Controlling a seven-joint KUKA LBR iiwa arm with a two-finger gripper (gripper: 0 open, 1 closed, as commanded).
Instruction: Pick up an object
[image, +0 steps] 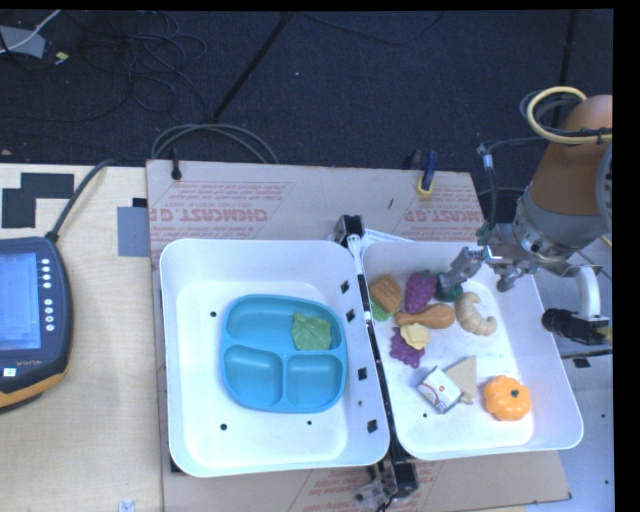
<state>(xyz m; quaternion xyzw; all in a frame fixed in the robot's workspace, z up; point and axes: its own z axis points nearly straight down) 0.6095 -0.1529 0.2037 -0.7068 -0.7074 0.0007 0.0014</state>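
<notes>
A dark floor strewn with black cables lies behind the desk (90, 300), which carries a brown cardboard sheet (300, 205) and, at its left edge, a handheld control pendant (25, 310). Two shallow white bins sit side by side on the cardboard. The left bin (190, 400) holds a blue divided tray (270, 375) with a green leaf-shaped toy (312, 332) in its upper right compartment. The right bin (550, 425) holds a cluster of toy foods: an orange pumpkin (507, 398), a croissant (478, 314), purple grapes (419, 290), a bread roll (386, 294) and a small carton (438, 389). The grey arm (565, 200) reaches in from the right, its claw (478, 268) above the bin's upper edge, fingers spread apart and holding nothing.
</notes>
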